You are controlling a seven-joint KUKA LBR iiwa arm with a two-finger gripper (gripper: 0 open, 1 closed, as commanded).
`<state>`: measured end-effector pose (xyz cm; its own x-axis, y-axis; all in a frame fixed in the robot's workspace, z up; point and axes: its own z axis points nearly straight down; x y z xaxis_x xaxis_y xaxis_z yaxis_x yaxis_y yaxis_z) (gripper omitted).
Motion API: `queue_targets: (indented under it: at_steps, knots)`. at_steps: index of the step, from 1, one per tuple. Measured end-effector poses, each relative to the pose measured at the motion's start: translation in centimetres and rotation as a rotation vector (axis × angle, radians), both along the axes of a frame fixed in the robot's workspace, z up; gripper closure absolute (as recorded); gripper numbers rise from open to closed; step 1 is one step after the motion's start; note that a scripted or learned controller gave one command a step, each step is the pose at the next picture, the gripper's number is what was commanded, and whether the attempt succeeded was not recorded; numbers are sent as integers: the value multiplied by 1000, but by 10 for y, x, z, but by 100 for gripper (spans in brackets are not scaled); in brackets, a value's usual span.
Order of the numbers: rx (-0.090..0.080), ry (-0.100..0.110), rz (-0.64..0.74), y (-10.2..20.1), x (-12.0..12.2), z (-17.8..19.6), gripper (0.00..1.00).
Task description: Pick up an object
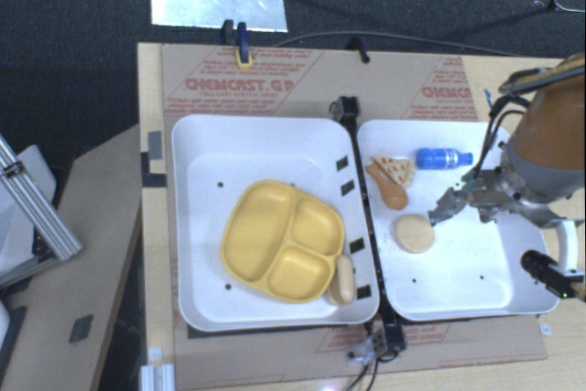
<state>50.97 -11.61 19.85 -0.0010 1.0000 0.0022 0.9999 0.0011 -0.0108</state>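
Jaws state: cannot tell. Gripper (446,206) sits low in right bin (458,293), just beside round tan disc (415,233). Nothing visibly lifted; grasp and lift remain.

round tan disc (415,233) | lying flat | right bin (458,293), left-centre of floor | near ice-cream cone toy (389,180)

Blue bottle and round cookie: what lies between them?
Bare white bin floor in the camera view, from bottle to cookie; the end effector sits just right.
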Motion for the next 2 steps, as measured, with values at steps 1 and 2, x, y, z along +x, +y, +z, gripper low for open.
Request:
queue_targets:
  at_steps: [1,2]
  knots:
    - [-2,-12,3,0,3,5,0]
    - [-1,-7,1,2,8,-56,0]
